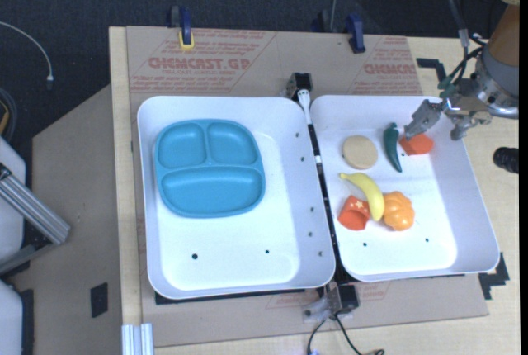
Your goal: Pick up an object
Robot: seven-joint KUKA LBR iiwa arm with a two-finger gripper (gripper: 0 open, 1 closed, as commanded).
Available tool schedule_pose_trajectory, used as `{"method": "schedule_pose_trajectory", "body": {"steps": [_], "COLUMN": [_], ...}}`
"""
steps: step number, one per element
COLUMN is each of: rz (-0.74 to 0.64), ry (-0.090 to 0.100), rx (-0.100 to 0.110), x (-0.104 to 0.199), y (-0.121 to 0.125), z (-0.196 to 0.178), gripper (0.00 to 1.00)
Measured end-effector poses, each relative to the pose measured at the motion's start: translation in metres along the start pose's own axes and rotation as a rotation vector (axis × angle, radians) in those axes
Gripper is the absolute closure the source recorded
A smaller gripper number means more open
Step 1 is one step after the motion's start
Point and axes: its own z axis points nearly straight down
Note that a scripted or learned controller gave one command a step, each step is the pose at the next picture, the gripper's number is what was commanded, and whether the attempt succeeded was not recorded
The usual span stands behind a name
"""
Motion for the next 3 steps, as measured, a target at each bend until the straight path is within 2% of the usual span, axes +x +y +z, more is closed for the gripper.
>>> {"method": "schedule_pose_trajectory", "body": {"steps": [1,3], "rz": [-0.004,-0.004], "ry": [-0.002,0.001], "rx": [-0.013,-0.006], "x": [0.001,0.01], "y": [0.002,-0.005], "z": [-0.008,0.11], "gripper": [0.0,0.0]}}
